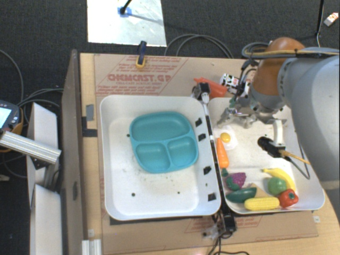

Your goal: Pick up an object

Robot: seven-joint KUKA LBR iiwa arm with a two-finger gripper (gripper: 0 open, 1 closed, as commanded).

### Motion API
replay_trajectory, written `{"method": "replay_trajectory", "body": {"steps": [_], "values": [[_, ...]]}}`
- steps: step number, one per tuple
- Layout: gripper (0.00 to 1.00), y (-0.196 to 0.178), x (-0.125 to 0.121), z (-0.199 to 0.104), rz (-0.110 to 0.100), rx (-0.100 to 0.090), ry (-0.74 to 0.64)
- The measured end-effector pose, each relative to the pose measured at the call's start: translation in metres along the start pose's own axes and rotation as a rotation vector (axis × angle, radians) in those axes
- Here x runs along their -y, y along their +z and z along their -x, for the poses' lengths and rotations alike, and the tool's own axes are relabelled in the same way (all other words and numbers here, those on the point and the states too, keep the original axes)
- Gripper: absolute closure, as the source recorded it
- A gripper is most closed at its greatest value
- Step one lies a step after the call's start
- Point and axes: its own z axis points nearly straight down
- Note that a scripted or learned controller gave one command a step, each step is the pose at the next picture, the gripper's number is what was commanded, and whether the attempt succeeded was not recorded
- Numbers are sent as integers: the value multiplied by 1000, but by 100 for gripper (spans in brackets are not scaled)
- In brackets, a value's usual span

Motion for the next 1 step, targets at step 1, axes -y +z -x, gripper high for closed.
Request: {"method": "replay_trajectory", "body": {"steps": [1], "values": [[0,-111,-2,-65,9,-3,-11]]}}
